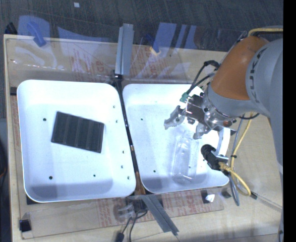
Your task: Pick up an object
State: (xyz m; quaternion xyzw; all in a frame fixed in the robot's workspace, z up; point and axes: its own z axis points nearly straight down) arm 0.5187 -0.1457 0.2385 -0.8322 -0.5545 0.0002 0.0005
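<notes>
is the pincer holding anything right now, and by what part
Nothing is held. The pincer is open above the right bin, just past the top end of the clear plastic bottle lying there; nothing sits between its fingers.

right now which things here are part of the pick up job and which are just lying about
Part of the job:
- gripper, fingers spread, over the right bin
- clear plastic bottle, lying in that bin just below the gripper
- dark ribbed rectangular pad, another possible pick, lying flat in the left bin

Just lying about:
- yellow cable by the right bin's edge
- metal divider bar behind the bins
</notes>
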